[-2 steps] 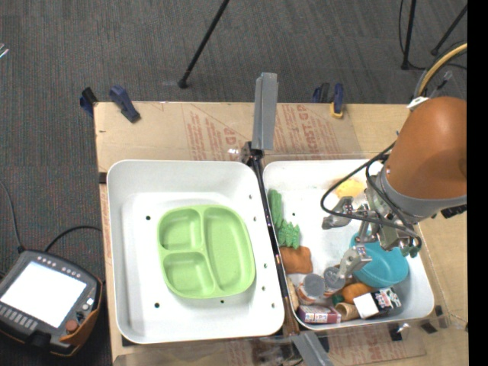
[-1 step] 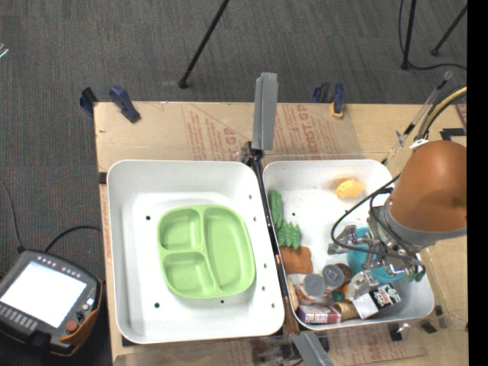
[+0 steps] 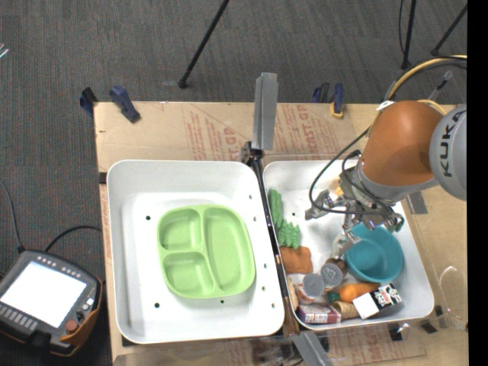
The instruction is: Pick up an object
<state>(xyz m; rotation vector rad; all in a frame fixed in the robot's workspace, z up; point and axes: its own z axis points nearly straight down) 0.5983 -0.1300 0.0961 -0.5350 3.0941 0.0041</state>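
Note:
The right bin [image 3: 299, 175] holds a heap of small objects along its left and front sides. Among them are a teal bowl [image 3: 377, 258], a green leafy toy [image 3: 279, 221], an orange lump [image 3: 297, 260], a carrot [image 3: 357, 290], two small cans [image 3: 314, 284] and a flat box [image 3: 319, 314]. My gripper [image 3: 349, 233] hangs low over the middle of this bin, just left of the teal bowl's rim and above the cans. The orange wrist band [image 3: 400, 147] hides much of the bin's back right.
The left bin [image 3: 126, 204] holds a light green divided plate [image 3: 206, 250]. A grey upright post [image 3: 265, 117] stands behind the seam between the bins. Blue clamps [image 3: 122, 101] grip the bench's back edge. A teach pendant [image 3: 46, 296] lies on the floor at the lower left.

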